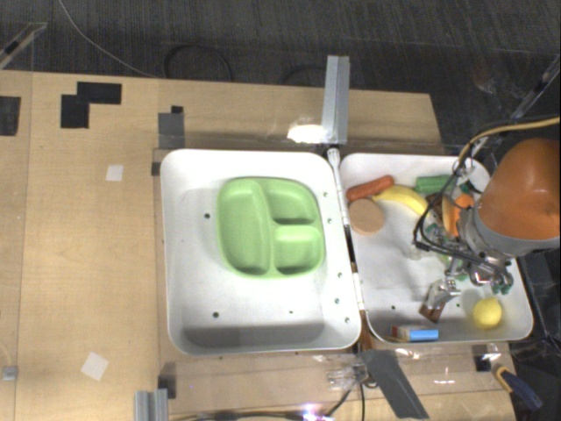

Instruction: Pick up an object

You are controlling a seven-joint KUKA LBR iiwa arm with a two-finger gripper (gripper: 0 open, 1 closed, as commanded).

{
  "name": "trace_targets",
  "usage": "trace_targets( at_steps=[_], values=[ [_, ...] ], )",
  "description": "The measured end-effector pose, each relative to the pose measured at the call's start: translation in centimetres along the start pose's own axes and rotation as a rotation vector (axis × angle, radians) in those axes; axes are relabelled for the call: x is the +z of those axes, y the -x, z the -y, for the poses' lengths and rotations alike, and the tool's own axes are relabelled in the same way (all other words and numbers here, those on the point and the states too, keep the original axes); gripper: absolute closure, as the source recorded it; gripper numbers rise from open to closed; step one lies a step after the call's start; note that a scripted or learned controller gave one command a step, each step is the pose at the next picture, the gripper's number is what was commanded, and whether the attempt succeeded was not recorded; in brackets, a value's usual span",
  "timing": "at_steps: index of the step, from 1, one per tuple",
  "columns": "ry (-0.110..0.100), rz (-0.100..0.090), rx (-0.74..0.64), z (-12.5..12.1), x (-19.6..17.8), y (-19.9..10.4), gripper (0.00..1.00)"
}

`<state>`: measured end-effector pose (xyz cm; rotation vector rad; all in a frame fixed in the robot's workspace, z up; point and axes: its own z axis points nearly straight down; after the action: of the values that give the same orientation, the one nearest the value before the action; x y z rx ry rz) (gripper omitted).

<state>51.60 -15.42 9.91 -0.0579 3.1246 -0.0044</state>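
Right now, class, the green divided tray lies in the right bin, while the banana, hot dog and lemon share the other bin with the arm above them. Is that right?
One detail is wrong. In the camera view the green divided tray lies in the left bin, not the right. The banana, hot dog and lemon do share the other bin, with the arm above them.

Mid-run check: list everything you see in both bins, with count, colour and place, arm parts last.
Left bin: 1, white, left.
Right bin: 1, white, right.
Tray: 1, green, three compartments, middle of left bin.
Sausage: 1, red-orange, right bin, far left.
Banana: 1, yellow, beside sausage.
Disc: 1, tan, below sausage.
Green block: 1, far edge, right bin.
Lemon: 1, yellow, near right corner.
Blue stick: 1, blue with orange end, near edge.
Gripper: 1, dark, low over right bin floor.
Arm: 1, grey, orange band, from right.
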Motion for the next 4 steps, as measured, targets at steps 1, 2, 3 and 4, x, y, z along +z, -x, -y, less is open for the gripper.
trace_targets(
  at_steps=[1,2,3,4],
  values=[
    [0.000,0.000,0.032,0.0,1.0,4.6,0.00],
    [-0.001,0.001,0.042,0.6,0.8,-2.2,0.00],
    [-0.006,0.007,-0.103,-0.8,0.7,-2.2,0.00],
    [-0.001,0.005,-0.284,1.2,0.8,-2.0,0.00]
  ],
)
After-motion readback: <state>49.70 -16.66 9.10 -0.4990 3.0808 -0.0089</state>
